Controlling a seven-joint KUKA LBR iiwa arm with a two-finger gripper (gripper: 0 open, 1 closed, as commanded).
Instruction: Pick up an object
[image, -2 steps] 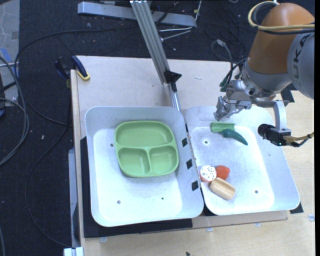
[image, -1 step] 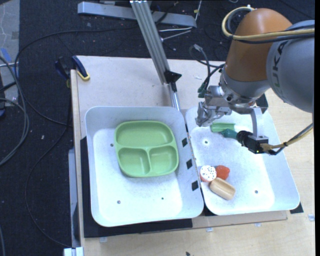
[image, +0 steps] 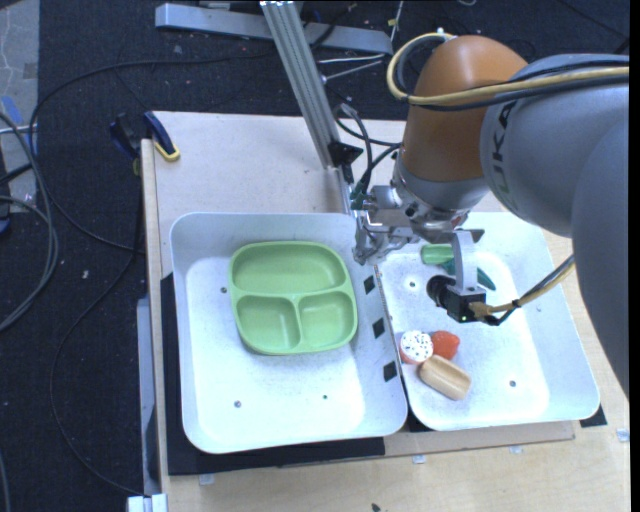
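The end effector (image: 372, 240) hangs at the far left corner of the right bin (image: 535, 375), open or closed impossible to tell, while the tan cylinder (image: 445, 378), spotted white ball (image: 416, 346) and red piece (image: 447, 344) lie unlifted nearby.

Green three-part plate (image: 293, 297) lies flat in the left bin (image: 200, 400). In the right bin (image: 540, 390), a white dotted ball (image: 416, 346) touches a red piece (image: 447, 345), with a tan roll (image: 445, 378) just beside them and a green piece (image: 437, 255) farther back.

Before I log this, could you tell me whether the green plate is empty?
Empty: the green plate shows three bare compartments, nothing in them.
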